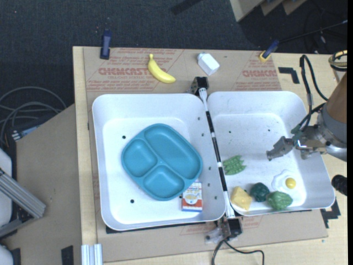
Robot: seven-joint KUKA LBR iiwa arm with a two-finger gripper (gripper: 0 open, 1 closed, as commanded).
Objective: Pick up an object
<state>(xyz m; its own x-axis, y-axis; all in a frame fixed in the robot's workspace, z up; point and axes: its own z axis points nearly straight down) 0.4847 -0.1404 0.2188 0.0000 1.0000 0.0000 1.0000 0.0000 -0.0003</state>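
Observation:
In the right bin lie a green pea pod, a fried egg toy, a dark green broccoli piece, a light green leafy piece and a yellow chunk. My gripper hangs over the right side of this bin, above and slightly left of the egg, with nothing visibly held. The left bin holds a blue divided plate and a small red-and-white carton at its front edge.
On the bench behind the bins rest a yellow banana, a white block, a blue clip and a blue-yellow clip. A black divider strip runs between the bins. Black cables trail at the right.

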